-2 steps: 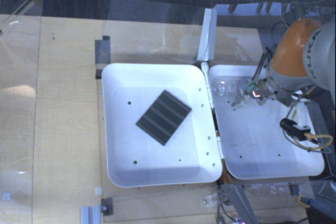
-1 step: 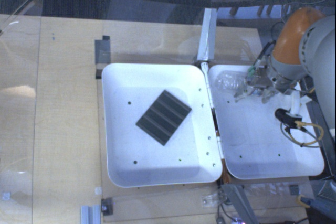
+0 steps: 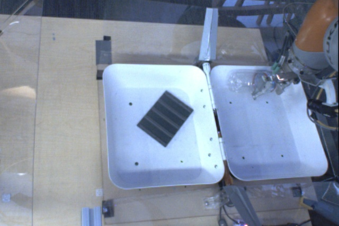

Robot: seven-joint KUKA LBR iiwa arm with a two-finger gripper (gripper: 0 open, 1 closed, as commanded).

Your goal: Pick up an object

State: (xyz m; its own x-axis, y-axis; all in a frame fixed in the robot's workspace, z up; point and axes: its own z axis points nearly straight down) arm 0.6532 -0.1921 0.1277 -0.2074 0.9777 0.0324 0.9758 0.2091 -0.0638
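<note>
A dark grey ribbed rectangular pad (image 3: 165,118) lies flat and turned at an angle in the middle of the left bin (image 3: 122,166). A small clear, glassy object (image 3: 237,82) rests near the far left corner of the right bin (image 3: 275,161). My gripper (image 3: 263,85) hangs low over the far part of the right bin, just right of the clear object. The view does not show whether they touch. The arm's orange band (image 3: 315,21) is above it at the top right.
A metal divider post (image 3: 208,34) stands behind the seam between the bins. A black bracket (image 3: 104,53) sits at the left bin's far left corner. Cables (image 3: 323,108) run along the right bin's right side. A clear panel covers the bench at left.
</note>
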